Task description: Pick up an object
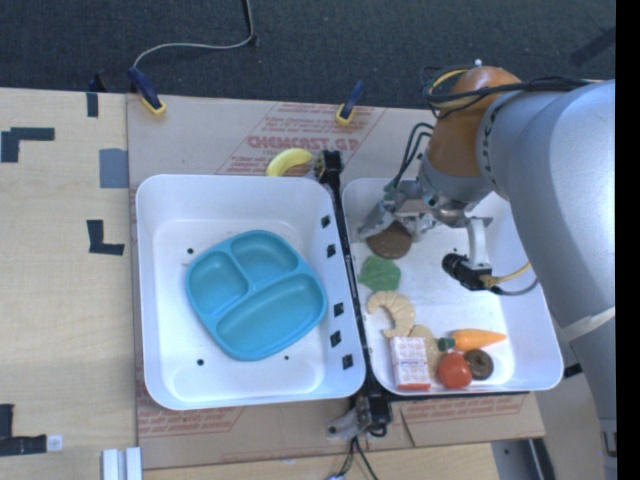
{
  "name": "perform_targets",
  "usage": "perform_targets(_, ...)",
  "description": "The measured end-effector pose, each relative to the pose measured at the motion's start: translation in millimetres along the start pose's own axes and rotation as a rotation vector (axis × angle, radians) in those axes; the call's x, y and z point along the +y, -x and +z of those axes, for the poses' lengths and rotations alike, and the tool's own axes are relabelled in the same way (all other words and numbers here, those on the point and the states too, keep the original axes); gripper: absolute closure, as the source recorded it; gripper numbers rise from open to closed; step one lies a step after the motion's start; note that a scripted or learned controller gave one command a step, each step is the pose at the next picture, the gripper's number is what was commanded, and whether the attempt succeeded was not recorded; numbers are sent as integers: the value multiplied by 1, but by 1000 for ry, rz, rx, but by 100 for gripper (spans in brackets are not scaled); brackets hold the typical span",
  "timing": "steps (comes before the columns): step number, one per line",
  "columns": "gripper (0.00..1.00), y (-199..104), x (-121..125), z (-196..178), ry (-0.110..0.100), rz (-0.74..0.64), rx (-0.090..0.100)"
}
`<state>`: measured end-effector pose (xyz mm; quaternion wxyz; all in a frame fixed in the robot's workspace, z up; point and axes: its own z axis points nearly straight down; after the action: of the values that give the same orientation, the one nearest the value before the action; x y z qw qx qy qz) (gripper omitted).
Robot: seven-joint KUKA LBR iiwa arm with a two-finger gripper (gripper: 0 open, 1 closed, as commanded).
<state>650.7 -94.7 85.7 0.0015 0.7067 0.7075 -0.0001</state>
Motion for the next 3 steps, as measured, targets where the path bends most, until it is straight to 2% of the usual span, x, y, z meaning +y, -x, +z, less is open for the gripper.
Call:
perform_targets(1, 0, 2, 11, 0, -1, -1, 2)
perform_targets(3, 0, 2, 11, 0, -1, 0, 1)
